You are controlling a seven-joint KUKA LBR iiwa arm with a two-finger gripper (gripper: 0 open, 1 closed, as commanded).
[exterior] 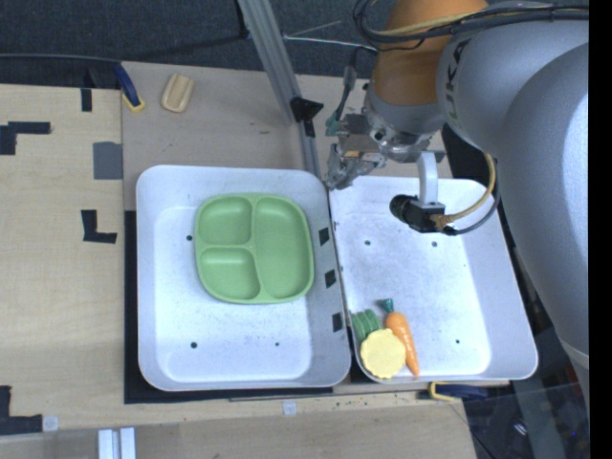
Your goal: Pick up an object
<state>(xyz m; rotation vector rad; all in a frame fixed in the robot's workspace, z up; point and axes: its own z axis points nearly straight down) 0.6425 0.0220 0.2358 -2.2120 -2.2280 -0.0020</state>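
On the bench beyond the bins, at the far left, lies a small tan block, well apart from everything else. The left bin holds a green divided plate, lying flat near the middle, its three compartments bare. The right bin holds a cluster in its near left corner: a yellow round piece, an orange carrot touching it on its right, and a green piece just behind, all pressed close to the bin wall.

The gripper hangs over the far end of the divide between the bins, well apart from the cluster. It is small and partly in shadow, so how far it is open cannot be told; nothing is seen in its grasp.

The task appears to be at the approach step, with nothing lifted yet. The next move would likely call for travelling toward the near corner and descending over one piece. The crowding there, and the wall just beside it, could spoil the grasp.
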